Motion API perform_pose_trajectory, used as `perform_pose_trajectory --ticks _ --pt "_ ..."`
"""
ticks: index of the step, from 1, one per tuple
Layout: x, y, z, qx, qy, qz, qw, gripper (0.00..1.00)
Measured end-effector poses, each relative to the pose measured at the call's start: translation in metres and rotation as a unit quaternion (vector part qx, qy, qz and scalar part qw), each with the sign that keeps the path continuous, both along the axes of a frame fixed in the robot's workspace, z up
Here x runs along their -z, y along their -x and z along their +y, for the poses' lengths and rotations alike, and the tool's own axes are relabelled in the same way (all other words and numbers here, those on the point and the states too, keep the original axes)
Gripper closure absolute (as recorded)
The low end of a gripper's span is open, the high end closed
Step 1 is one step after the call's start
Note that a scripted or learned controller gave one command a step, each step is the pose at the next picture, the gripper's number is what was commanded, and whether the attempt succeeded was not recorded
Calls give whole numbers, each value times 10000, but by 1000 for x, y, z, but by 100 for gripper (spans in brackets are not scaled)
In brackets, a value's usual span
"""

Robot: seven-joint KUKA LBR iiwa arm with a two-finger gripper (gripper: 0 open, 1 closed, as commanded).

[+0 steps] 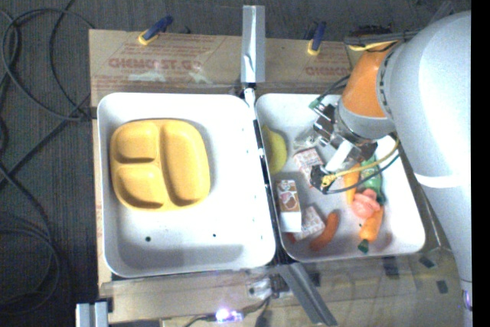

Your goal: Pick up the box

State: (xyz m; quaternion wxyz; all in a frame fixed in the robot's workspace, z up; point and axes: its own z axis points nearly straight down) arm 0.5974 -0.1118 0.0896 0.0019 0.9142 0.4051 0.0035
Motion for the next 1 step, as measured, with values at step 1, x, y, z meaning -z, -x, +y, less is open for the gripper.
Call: perform_pose_trajectory --ticks 1 --pt "-9 0 -1 5 3 12 10000 100"
